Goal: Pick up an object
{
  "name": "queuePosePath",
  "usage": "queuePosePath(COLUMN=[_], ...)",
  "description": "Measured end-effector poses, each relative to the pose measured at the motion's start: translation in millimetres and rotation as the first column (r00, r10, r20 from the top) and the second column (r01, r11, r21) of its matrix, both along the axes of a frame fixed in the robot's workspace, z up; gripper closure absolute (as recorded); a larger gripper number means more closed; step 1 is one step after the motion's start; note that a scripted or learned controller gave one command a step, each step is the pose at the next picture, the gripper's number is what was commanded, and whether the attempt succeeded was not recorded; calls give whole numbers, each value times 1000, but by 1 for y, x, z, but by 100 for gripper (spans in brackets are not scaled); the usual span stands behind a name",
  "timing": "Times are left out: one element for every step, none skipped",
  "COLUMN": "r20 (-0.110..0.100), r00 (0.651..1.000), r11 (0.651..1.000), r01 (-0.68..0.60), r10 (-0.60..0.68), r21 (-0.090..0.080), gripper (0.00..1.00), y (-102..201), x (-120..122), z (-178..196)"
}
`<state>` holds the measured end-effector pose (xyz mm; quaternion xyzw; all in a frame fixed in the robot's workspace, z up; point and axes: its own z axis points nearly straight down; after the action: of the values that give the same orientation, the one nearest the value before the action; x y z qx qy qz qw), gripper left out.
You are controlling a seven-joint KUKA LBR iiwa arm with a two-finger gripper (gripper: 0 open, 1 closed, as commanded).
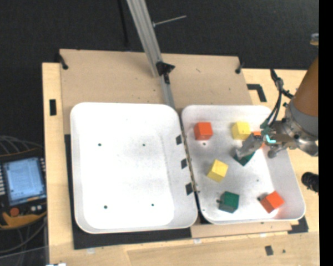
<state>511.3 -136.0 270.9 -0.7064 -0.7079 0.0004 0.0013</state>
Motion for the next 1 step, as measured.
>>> queuePosePath(r20=[5], r00=[1000], r11=[1000], r01=[3], r10=[-3], r21=[-1], gripper=[0], y=[0], x=[1], z=[2])
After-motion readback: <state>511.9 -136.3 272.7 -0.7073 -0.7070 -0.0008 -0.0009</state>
